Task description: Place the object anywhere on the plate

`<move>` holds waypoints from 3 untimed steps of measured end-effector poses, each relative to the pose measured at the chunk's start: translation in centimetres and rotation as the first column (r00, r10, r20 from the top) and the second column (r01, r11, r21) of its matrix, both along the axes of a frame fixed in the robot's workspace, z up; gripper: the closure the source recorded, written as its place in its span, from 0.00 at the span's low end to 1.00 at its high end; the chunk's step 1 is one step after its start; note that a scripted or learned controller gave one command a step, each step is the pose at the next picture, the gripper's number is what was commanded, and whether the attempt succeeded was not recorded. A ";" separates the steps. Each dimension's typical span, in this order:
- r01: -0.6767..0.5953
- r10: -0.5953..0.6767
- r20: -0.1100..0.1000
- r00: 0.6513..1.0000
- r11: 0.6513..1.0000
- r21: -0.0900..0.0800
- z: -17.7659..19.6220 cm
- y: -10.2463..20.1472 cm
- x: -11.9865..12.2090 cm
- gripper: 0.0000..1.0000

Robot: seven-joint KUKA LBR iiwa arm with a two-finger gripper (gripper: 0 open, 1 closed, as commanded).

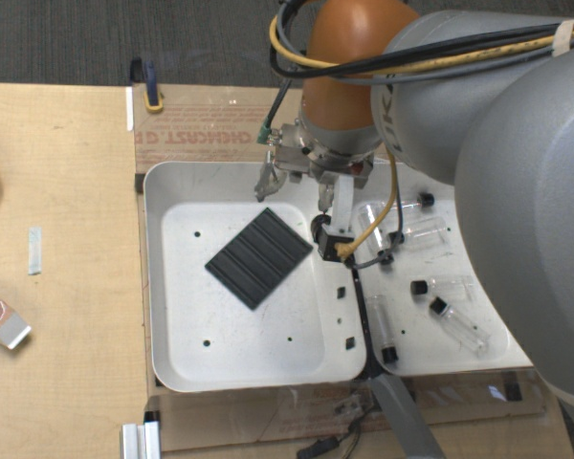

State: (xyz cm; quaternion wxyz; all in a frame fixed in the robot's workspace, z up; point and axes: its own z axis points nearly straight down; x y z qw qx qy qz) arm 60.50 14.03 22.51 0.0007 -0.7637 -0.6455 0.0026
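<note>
The arm (497,161) sweeps in from the right, huge and grey, with its orange band (354,36) sitting over the far edge of the bins. Below it the gripper (297,187) hangs at the back of the left bin (172,352), close to the wall shared with the right bin (497,352). Whether it is open or closed, or carrying anything, I cannot tell: cables and wrist hardware crowd it.

In the left bin lies a black ribbed slab (258,256), flat on the floor. It is the only plate-like thing here, so I take it as the target. It sits just down and to the left of the gripper, near but not under it, with its long axis running diagonally from upper right to lower left.

The right bin holds clear vials (454,318), scattered with small dark bits (419,288) — likely candidates for the object, though which one is unclear.

My read: if something is in hand, a short shift down-left puts it over the slab.
</note>
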 end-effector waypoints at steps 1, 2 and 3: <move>0.007 -0.007 -0.003 1.000 1.000 -0.002 0.8 -0.3 0.1 1.00; 0.007 -0.007 -0.003 1.000 1.000 -0.002 0.8 -0.3 0.1 0.00; -0.446 0.446 0.003 0.895 0.895 0.001 8.9 4.4 5.4 0.00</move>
